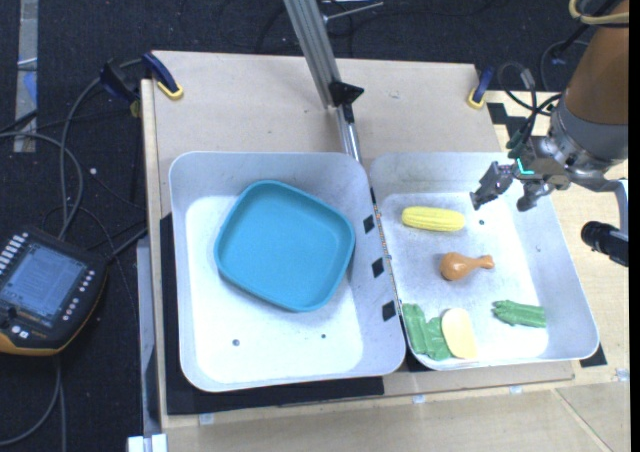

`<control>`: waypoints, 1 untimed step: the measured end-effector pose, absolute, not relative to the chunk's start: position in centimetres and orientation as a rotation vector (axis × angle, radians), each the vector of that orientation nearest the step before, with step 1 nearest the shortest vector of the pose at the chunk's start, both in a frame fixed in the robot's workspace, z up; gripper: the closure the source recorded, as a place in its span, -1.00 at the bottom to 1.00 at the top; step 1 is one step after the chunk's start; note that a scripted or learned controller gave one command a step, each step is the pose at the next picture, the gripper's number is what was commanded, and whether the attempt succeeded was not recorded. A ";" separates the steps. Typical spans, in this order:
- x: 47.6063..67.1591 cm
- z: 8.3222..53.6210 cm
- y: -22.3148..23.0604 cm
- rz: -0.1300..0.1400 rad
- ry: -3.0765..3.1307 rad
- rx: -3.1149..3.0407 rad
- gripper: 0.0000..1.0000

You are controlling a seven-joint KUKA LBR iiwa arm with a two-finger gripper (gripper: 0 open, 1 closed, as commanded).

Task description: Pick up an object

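Note:
My gripper [510,192] hangs over the far right part of the right bin [560,270], fingers spread open with nothing between them. A yellow corn cob [433,220] lies just left of and below it. Further toward the front sits a brown chicken drumstick [463,265]. Near the front edge lie a green pea pod [425,332], a pale yellow slice [459,333] beside it, and a small green vegetable [519,314] at the right.
The left bin [200,340] holds a blue square plate [285,244]. A metal pole [315,35] slants down from the back to the divide between the bins. Clamps sit at the bench's back corners.

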State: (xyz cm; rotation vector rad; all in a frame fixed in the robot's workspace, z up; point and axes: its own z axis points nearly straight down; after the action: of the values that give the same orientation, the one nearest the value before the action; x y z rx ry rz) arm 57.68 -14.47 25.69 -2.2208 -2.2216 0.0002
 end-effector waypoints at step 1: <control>57.7 25.7 -14.5 0.000 -2.221 -2.221 -1.00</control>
State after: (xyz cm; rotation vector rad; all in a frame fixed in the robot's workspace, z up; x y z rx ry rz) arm 57.68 -14.47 25.69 -2.2207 -2.2215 0.0003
